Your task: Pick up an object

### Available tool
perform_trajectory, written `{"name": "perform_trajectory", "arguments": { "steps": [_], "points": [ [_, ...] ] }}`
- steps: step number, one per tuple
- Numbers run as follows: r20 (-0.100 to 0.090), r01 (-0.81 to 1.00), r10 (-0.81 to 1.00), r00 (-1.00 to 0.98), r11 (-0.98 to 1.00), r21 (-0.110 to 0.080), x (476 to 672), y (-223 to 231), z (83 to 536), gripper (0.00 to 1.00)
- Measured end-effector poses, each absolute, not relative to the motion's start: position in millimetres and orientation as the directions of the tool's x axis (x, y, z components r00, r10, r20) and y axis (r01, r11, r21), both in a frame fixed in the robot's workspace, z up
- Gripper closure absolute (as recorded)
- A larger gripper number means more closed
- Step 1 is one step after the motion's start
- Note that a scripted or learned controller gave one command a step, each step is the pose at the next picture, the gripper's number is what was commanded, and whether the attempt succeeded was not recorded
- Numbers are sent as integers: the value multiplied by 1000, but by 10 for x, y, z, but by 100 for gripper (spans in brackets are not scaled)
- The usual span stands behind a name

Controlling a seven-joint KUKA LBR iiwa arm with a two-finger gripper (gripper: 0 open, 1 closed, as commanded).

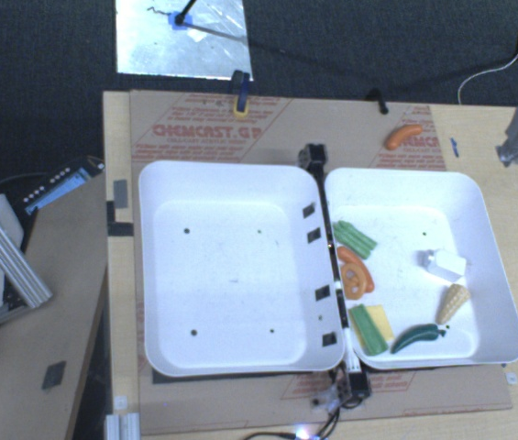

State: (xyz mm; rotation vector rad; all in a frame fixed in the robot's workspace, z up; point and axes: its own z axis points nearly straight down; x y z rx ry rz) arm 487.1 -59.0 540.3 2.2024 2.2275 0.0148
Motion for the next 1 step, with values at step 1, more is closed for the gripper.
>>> {"name": "perform_trajectory", "arguments": {
  "steps": [1],
  "points": [
    [0,1000,1000,-2,2,-5,5204,-596,4546,100]
  ]
}}
